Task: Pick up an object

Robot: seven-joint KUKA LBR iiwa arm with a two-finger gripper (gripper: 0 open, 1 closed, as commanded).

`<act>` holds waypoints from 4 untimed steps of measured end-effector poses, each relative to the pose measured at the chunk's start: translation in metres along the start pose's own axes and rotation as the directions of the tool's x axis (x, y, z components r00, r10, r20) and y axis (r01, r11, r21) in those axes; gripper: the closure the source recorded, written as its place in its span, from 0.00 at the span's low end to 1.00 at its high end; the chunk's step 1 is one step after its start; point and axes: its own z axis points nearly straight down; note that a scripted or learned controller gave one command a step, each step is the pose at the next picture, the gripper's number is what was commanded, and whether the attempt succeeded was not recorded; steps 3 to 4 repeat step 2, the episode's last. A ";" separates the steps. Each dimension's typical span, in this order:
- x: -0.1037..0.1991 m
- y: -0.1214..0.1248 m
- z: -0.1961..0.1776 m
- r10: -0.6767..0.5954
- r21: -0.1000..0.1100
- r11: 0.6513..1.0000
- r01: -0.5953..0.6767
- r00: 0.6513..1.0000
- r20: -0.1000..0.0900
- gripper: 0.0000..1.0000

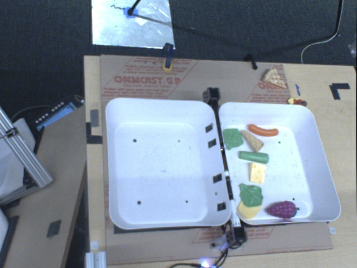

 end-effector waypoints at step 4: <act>-0.049 0.064 0.001 0.003 -0.001 1.000 -0.003 1.000 0.003 1.00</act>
